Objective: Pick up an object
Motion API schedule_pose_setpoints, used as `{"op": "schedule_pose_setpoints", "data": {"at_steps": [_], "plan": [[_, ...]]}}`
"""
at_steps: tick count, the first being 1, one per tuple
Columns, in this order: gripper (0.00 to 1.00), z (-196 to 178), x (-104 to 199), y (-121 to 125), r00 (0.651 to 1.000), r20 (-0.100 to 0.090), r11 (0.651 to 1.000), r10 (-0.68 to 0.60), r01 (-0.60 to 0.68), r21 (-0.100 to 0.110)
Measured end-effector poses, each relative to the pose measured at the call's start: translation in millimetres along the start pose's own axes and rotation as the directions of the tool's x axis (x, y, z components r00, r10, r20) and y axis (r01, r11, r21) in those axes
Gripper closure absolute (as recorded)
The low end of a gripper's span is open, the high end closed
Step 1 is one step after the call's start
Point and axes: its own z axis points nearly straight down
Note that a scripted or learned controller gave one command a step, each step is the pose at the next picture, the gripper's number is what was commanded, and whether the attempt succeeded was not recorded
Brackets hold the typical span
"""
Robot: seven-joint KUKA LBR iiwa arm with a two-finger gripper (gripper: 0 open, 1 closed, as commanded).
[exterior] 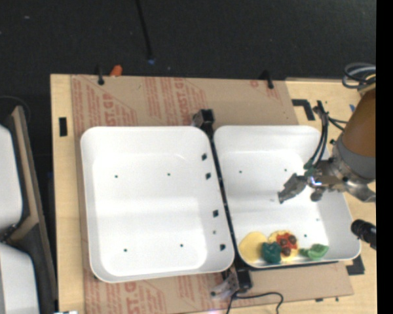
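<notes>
Cardboard-lined bench (150, 103); smooth white right bin (262, 142); pincer (293, 190) state unclear; lumpy colourful toys (283, 246).

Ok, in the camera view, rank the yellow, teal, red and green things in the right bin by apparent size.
1. Yellow piece, largest.
2. Teal piece and green piece look about alike, so I won't rank them.
3. Red piece: smallest, though partly overlapped, so unsure.
All lie along the right bin's near edge.

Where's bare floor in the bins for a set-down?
Left bin: bare floor wall to wall. Right bin: bare from the far wall to the gripper. Crowded along its near wall: yellow piece, teal, red, green.
</notes>
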Motion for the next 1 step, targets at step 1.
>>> {"op": "schedule_pose_setpoints", "data": {"at_steps": [1], "plan": [[0.0,-3.0,0.2,1.3,1.0,0.001,1.0,-0.001,0.001,-0.007]]}}
